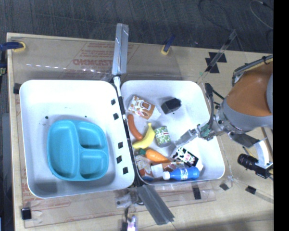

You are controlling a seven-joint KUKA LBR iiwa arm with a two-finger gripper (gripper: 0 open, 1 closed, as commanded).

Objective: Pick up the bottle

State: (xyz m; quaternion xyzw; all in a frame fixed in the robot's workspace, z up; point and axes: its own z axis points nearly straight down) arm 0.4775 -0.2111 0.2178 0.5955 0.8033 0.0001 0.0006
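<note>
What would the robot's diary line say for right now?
arm: over right bin | gripper: above toys, holding nothing | bottle: lying at front wall, untouched | left bin: blue tray

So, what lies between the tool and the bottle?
In the camera view, a black-and-white cow-patterned carton lies between the tool and the bottle.

Single fixed camera above the light wooden bench (192, 64), looking down at a slant; both shallow white plastic bins (33, 95) fully in frame, moderately distant.
</note>
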